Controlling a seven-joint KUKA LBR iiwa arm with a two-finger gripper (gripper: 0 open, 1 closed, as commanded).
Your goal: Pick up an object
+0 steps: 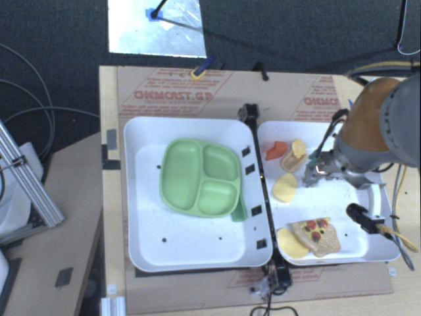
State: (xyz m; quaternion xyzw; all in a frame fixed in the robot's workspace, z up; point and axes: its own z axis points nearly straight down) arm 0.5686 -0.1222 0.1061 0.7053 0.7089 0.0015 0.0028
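So the arm (378,120) comes in from the right and hangs over the right bin (355,252), with the gripper (314,172) low down in the upper middle of that bin. The view is too small and dark to make out how it's set, so it can't be told whether it has anything.

The stuff to grab is all toy food in the right bin. There's an orange-red piece (275,150) near the top left corner, touching a pale yellow piece (294,154) just beside it. A yellow roundish piece (285,189) sits a bit below those, just left of the gripper, apart from it as far as can be seen. Down at the bottom edge there's a pizza slice (317,234) with red bits on top, touching another yellow round piece (293,243) on its left.

The left bin (145,242) has a green divided plate (200,176), three compartments, sitting roughly in the middle. Both bins rest on a cardboard sheet (171,91) on the desk (108,104).
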